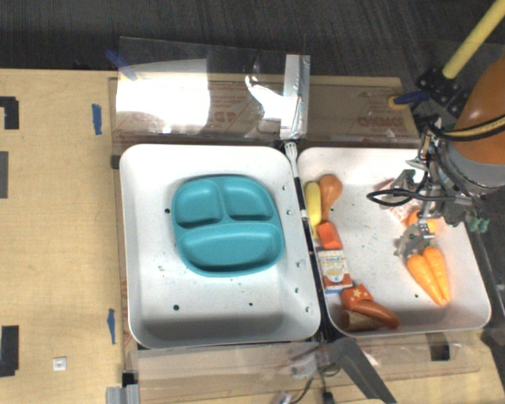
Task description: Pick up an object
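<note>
My gripper (415, 241) hangs low in the right bin (372, 247), near its right side. It is right at the upper end of two orange carrots (432, 274) that lie side by side, pointing toward the bin's front right corner. I cannot tell whether it touches them. Along the bin's left wall lie a yellow banana-like piece (312, 203), an orange-brown piece (330, 187), an orange carton (329, 236), a white and red packet (335, 268) and a red-brown piece (368, 306). A red and white item (403, 212) is partly hidden behind the wrist.
The left bin (143, 179) holds a teal divided plate (227, 224) in its middle. Black cables (391, 194) loop off the wrist over the right bin. A clear plastic sheet (202, 91) and a taped strip (295, 95) lie behind the bins.
</note>
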### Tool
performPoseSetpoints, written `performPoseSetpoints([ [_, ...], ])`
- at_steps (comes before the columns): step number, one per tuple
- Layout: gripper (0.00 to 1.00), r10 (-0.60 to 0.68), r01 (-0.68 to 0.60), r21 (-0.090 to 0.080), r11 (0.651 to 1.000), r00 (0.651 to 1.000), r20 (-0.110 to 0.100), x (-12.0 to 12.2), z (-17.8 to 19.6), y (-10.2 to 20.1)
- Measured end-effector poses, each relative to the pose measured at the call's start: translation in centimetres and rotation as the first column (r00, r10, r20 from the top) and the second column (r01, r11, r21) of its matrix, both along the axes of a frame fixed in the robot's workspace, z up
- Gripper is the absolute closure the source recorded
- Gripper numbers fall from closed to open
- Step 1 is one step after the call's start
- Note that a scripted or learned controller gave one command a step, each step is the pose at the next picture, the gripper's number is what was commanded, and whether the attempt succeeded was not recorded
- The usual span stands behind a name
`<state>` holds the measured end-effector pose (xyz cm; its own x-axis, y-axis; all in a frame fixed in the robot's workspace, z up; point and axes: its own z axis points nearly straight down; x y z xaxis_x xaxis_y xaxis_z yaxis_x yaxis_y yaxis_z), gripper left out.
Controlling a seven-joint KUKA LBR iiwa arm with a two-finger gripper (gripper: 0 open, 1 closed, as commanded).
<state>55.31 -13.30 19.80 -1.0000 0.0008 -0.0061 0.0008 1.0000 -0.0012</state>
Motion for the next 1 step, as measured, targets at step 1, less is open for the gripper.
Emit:
performPoseSetpoints([
  [1, 0.0, 0.152, -0.152, 0.003, 0.988, 0.988, -0.007, -3.55, -9.6, -3.89],
])
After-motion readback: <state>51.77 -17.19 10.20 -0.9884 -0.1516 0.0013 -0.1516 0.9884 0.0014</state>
